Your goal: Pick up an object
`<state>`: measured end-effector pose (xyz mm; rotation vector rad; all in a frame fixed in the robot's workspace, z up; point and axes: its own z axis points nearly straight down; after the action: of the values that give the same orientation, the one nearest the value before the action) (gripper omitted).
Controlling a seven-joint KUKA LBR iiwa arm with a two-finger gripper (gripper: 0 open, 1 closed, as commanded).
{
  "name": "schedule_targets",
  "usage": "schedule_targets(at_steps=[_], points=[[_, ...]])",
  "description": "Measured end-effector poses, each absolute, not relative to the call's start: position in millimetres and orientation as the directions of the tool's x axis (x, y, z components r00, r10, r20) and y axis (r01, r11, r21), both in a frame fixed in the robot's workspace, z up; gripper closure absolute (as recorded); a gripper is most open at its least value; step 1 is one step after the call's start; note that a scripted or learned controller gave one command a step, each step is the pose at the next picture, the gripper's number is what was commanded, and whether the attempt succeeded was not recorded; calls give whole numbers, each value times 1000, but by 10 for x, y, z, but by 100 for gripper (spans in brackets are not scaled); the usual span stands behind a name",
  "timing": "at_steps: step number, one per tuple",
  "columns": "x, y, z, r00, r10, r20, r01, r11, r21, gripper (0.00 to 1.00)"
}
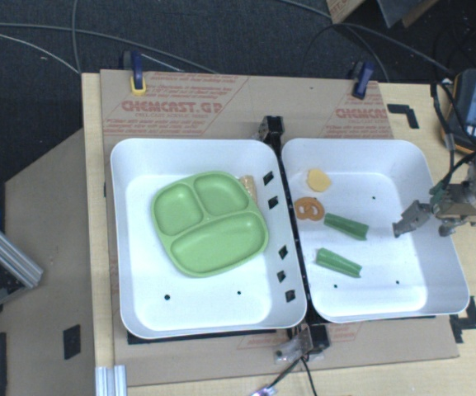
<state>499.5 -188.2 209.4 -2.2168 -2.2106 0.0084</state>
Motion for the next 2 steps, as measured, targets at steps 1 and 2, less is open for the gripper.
schedule_targets(at_steps=[1,2], points=[[5021,-1881,2144,0,1000,1,1000,0,-1,0],[4925,-1825,1585,0,1000,4,1000,0,-7,0]])
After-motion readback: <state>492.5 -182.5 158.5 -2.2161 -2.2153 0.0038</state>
